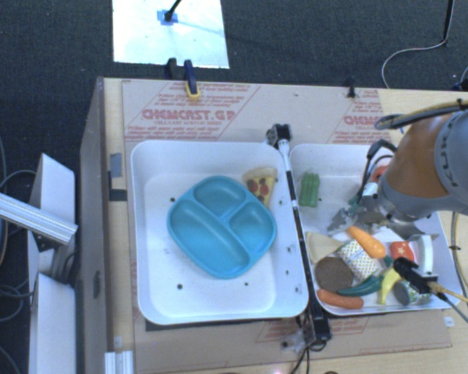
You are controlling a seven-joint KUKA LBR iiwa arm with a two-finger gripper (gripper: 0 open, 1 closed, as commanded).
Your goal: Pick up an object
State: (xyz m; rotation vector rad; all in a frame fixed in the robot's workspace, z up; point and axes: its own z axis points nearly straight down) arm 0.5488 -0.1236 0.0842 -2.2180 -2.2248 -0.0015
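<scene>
Now you are at the reach-in step: the gripper (pixel 351 218) hovers low in the right bin (pixel 327 158), at about ten o'clock from the orange carrot (pixel 366 241). You cannot tell its state from this view. Next you need a clean descent onto one piece of the clutter.

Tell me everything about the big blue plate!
The blue plate looks like smooth light-blue plastic, with rounded corners and three sunken sections split by raised ridges. It lies flat and turned at a slant in the left white bin, near the middle. Nothing sits in its sections. A toy pizza slice lies just beyond its upper right corner.
</scene>
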